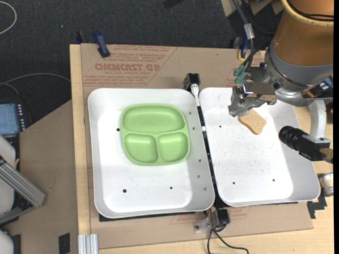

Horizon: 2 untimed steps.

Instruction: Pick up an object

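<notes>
my gripper (241, 106): over right bin (275, 192), far end; grip state, cannot tell
object: tan bread-like piece (253, 121), just beside my gripper
left bin (106, 184): green divided tray (154, 133), well apart

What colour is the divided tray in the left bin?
Light green, seen in the camera view: the three-compartment plastic tray.

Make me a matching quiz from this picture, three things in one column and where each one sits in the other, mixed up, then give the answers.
Things:
1. green divided plate
2. tan bread slice
3. blue clamp

Places:
A. top left edge of the board
B. left bin
C. right bin, by the gripper

Pairs: 1-B, 2-C, 3-A
</notes>
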Tool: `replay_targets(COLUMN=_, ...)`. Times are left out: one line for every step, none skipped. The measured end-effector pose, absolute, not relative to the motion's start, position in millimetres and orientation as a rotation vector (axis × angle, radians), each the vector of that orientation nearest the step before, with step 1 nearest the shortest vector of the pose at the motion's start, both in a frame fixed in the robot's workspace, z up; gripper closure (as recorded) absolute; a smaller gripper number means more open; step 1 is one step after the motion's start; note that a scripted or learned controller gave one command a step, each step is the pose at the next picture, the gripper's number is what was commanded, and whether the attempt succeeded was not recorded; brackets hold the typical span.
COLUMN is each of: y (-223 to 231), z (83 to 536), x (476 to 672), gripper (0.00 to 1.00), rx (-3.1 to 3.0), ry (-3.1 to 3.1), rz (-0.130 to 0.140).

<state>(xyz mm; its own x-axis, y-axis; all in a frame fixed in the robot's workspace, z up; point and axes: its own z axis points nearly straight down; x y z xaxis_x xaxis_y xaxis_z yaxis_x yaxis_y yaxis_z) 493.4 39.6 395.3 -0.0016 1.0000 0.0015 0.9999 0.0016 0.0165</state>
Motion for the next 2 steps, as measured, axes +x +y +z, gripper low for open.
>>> replay_targets(y=72, z=395, x=479.2, gripper=1.0, rx=2.216, ry=2.224, rz=0.004)
replay_targets(y=54, z=463, x=479.9, gripper=1.0, rx=2.217, ry=2.217, rz=0.012)
